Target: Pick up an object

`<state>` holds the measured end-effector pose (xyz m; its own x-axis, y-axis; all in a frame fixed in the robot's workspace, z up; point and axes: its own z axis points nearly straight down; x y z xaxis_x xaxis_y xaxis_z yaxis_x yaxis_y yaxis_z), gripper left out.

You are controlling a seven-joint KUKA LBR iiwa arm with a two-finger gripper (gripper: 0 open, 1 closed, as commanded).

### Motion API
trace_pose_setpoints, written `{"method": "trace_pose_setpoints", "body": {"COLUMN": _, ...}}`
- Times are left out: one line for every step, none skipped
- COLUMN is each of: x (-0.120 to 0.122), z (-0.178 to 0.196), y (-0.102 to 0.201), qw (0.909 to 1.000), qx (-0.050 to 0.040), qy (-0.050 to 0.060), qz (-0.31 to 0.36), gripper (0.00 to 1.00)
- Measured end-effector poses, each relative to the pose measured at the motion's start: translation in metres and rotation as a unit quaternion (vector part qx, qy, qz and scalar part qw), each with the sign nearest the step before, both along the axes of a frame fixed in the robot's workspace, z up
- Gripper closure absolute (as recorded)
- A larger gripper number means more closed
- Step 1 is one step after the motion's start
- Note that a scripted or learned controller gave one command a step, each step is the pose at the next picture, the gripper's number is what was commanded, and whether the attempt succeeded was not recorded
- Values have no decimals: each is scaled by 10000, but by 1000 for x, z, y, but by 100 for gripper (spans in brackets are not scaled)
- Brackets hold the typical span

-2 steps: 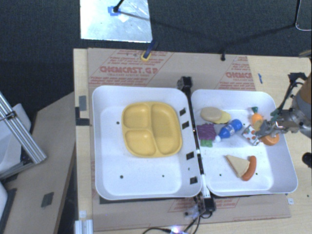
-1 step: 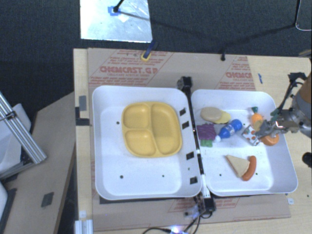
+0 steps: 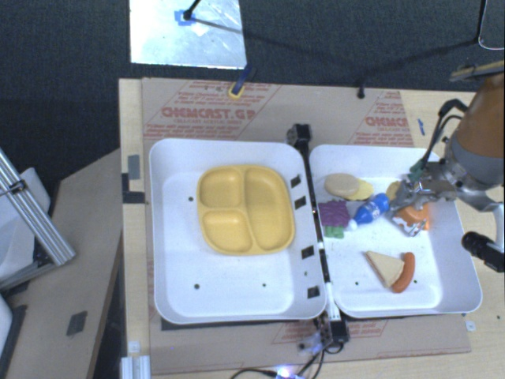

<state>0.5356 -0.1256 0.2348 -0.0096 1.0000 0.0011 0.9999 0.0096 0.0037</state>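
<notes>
Jaws (image 3: 416, 189) sit low inside the right bin (image 3: 450, 290), close to its far right corner, and we cannot tell whether they are open or closed, since the metal wrist parts hide the tips. An orange object (image 3: 413, 215) lies directly under and in front of them, touching or nearly so; we cannot say it is held.

Working outward we count the loose pieces in this bin. One blue bottle-shaped toy (image 3: 371, 209) lies just left of the jaws, tilted toward them. One tan round piece (image 3: 342, 185) rests on one yellow flat piece (image 3: 363, 189) near the bin's far left corner. One purple piece (image 3: 333, 212) sits on one green piece (image 3: 335, 230) against the left wall. Toward the near edge lie one tan wedge (image 3: 383, 266) and one orange-red sausage shape (image 3: 405, 272), touching each other.

The left bin (image 3: 170, 235) holds one yellow divided plate (image 3: 245, 209) with three compartments, set near its middle. Both bins stand side by side on one desk (image 3: 197, 105), joined along a black clip strip (image 3: 309, 212).

The arm (image 3: 481, 144) comes in over the desk's right edge, its orange band above the grey wrist, the wrist bent down and leftward into the bin.
</notes>
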Motion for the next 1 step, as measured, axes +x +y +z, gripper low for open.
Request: {"method": "trace_pose_setpoints", "body": {"x": 28, "z": 3, "y": 54, "qw": 10000, "qx": 2, "qy": 0, "qz": 5, "gripper": 100}}
